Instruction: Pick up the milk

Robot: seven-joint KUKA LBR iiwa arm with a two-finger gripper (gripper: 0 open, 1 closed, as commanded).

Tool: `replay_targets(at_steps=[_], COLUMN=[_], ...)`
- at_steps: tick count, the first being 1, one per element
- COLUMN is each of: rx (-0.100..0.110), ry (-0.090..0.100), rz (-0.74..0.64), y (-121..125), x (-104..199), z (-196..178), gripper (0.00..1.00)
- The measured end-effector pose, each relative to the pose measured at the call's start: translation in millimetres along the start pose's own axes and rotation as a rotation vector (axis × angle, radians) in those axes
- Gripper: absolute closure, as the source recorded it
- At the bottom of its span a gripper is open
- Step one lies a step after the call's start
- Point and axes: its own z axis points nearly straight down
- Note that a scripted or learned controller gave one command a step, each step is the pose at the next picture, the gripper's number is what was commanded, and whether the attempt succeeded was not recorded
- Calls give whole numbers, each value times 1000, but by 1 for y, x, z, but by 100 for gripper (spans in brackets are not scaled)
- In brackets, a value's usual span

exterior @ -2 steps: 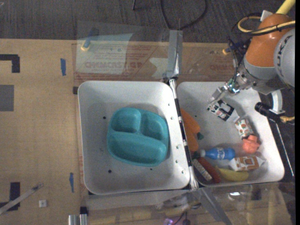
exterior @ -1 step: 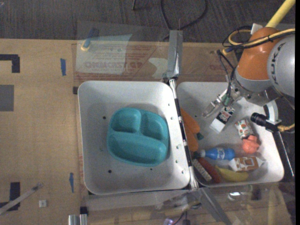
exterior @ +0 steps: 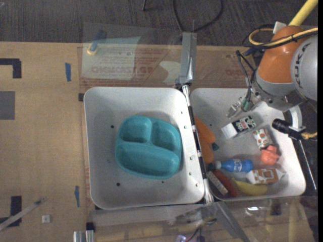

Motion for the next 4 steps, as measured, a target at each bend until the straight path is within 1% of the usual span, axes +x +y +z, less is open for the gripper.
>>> replay_targets(at_steps=[1,2,3,4], rx=[0,8,8,6], ry=[0,5,4,6], rz=[0,115,144,10], y=[0,-74,-64,-77], x=[0,-12,-44,-36], z=[0,12,-54,13], gripper=[0,0,0,0])
